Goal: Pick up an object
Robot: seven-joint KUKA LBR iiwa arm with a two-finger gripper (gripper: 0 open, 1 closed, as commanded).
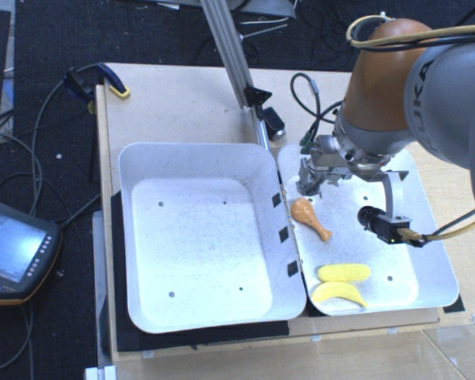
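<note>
Surface point(182, 105): pale wooden top bearing two shallow white bins side by side, their inner rims touching along the middle.

Left bin point(134, 212): larger of the two as seen, white with fine speckling and a few small dark dots on its floor.

Right bin point(427, 275): white, partly covered by the arm. Contents, three items:
- Chicken drumstick toy point(309, 217), orange-brown, lying near the bin's left wall, thick end toward the far edge of the surface, thin end pointing toward the near right.
- Corn cob toy point(344, 272), yellow, lying crosswise near the bin's near edge.
- Banana toy point(338, 293), yellow, curved, just beside the corn cob on its near side, close to the bin's near rim.

Arm point(451, 70): grey with an orange band, reaching in from the right edge of the surface over the far part of the right bin. A small black unit point(382, 224) hangs off its wrist on a bracket above the bin floor.

Gripper point(310, 182): pointing down over the far left part of the right bin, directly above the thick end of the drumstick. Whether the jaws are wide or narrow cannot be told; nothing is seen between them.

Off the surface: a handheld control pendant point(16, 252) on the dark floor to the left, with cables; a grey metal rail point(229, 46) slanting in from the far side.
</note>
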